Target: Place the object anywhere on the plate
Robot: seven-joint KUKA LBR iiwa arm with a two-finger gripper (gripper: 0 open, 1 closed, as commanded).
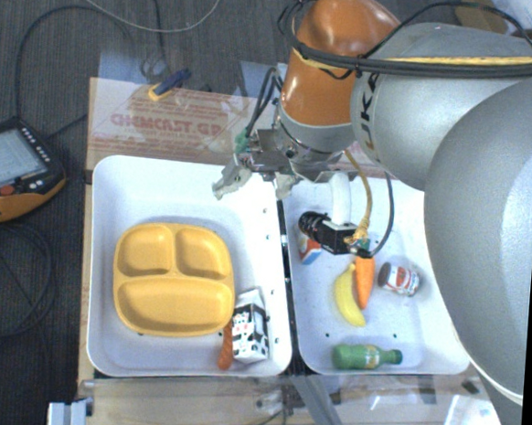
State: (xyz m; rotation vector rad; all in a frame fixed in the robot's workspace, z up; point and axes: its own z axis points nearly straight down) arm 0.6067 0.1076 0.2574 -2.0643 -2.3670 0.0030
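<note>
Yellow plate (175,279), 2 white bins (101,332) — orange carrot (362,281), yellow banana (346,299), green bottle (365,356).

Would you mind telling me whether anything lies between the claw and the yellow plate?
Nothing visible does. The claw hangs over the left bin's back edge, with bare white floor between it and the plate; the small carton sits beyond the plate.

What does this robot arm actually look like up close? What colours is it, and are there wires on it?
The arm is a thick, rounded tube in smooth silver-grey, with a glossy orange band just above the wrist. Black cables loop over the orange part, and a yellowish cable hangs below it. Dark letters are partly visible on the grey shell. The gripper is small, grey metal, with green bits near its base.
</note>
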